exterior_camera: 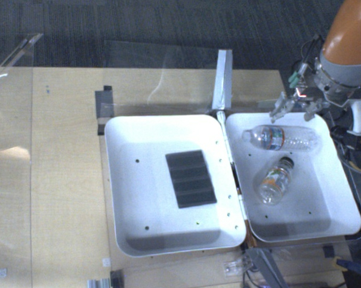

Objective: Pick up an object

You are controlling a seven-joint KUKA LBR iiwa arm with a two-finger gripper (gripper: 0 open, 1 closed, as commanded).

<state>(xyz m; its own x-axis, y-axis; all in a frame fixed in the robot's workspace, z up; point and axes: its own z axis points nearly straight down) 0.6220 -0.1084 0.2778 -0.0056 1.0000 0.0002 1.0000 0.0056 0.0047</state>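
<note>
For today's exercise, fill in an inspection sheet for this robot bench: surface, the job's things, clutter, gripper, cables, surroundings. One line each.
Surface: wooden bench bearing left bin and right bin side by side.
Job's things: two clear plastic bottles lie in the right bin, upper bottle and lower bottle; a dark ribbed slab lies in the left bin.
Clutter: nothing seen.
Gripper: gripper hangs over the right bin's far rim, holding nothing.
Cables: wires at the wrist.
Surroundings: clear panels behind the bins.

arm (pixel 346 37) cropped at right edge, end effector (pixel 293 108) fingers indistinct
</note>
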